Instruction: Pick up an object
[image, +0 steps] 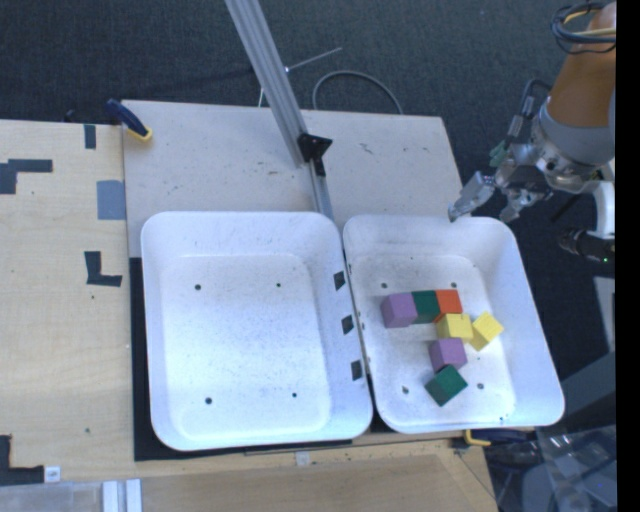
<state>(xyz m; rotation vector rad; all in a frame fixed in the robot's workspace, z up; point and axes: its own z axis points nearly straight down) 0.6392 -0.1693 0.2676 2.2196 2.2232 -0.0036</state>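
Several small blocks lie in the right bin (520, 300): a purple block (398, 309), a dark green one (425, 304), an orange one (449, 300), two yellow ones (457, 326) (487, 329), another purple one (447, 352) and a green one (446, 384). My gripper (487, 204) hovers above the bin's far right corner, apart from the blocks. Its fingers (464, 207) are spread with nothing between them.
The left bin (160, 300) sits beside the right one. A slanted metal rail (285, 95) runs down to the bins' shared far edge. A cable loop (355, 90) lies on the bench behind. A blue-and-yellow clamp (128, 118) rests at the far left.
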